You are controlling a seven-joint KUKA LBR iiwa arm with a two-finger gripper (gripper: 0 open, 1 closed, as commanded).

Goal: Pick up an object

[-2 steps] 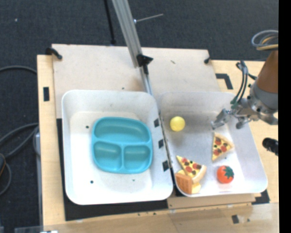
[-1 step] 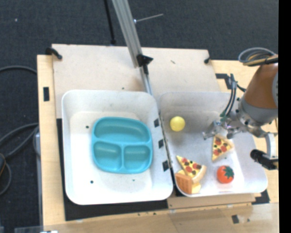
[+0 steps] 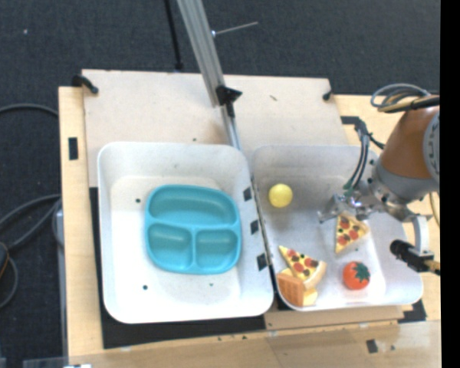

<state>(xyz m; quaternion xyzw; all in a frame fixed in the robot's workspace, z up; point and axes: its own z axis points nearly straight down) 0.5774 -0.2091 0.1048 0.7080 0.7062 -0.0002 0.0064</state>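
Toy pizza slices [image 3: 301, 265] are lying along the right bin's [image 3: 314, 159] front edge while the end effector [image 3: 353, 207] is hovering just above another slice [image 3: 349, 232], jaw state impossible to tell.

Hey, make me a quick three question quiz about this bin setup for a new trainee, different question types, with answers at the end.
1. True or false: the blue divided tray lies in the right bin.
2. Which item lies closest to the gripper? A) yellow ball B) tomato C) pizza slice
3. Fill in: the arm reaches in over the ___ bin.

Key: 1 false, it lies in the left bin; 2 C; 3 right.
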